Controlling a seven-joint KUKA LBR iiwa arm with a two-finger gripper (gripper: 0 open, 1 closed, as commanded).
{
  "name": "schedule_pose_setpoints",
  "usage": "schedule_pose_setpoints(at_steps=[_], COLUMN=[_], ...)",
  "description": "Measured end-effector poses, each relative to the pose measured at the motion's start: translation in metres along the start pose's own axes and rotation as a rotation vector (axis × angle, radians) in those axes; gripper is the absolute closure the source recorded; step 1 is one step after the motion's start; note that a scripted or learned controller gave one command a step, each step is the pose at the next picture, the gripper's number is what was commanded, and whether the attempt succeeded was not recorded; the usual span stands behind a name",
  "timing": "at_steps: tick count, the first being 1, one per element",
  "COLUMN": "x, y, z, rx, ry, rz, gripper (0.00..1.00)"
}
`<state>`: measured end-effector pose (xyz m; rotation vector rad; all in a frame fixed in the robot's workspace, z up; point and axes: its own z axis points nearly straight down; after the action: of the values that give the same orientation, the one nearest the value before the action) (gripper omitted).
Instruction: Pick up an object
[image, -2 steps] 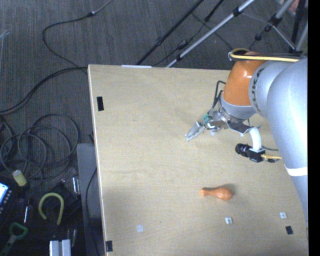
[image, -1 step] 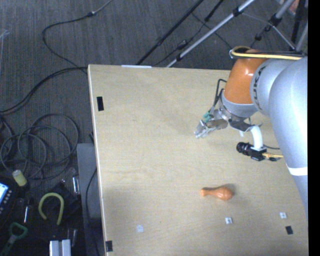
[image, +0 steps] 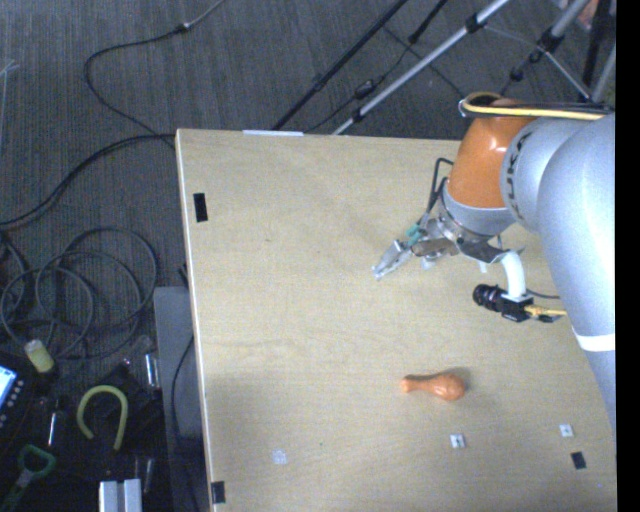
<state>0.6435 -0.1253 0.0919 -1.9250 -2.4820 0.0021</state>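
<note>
Camera view: gripper (image: 385, 267) right of centre, jaw state cannot tell, nothing visibly held; orange object (image: 437, 385) lower right, well apart.

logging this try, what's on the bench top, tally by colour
Orange: 1, the small orange pear-shaped object
Black: 3, flat black markers, as at the bench's left edge
White: 3, small square tags, such as
Total: 7
</note>
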Motion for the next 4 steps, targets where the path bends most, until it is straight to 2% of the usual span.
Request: schedule_pose_setpoints(at_steps=[1,2,3,4], x=[0.000,0.000,-0.001,-0.001], y=[0.025,0.025,0.025,0.025], z=[0.008,-0.001,-0.001,-0.010], rx=[-0.001,0.000,0.000,0.000], ry=[-0.001,-0.004,-0.004,-0.005], rz=[-0.035,-0.036,-0.036,-0.035], gripper=[0.00,1.00,0.00,1.00])
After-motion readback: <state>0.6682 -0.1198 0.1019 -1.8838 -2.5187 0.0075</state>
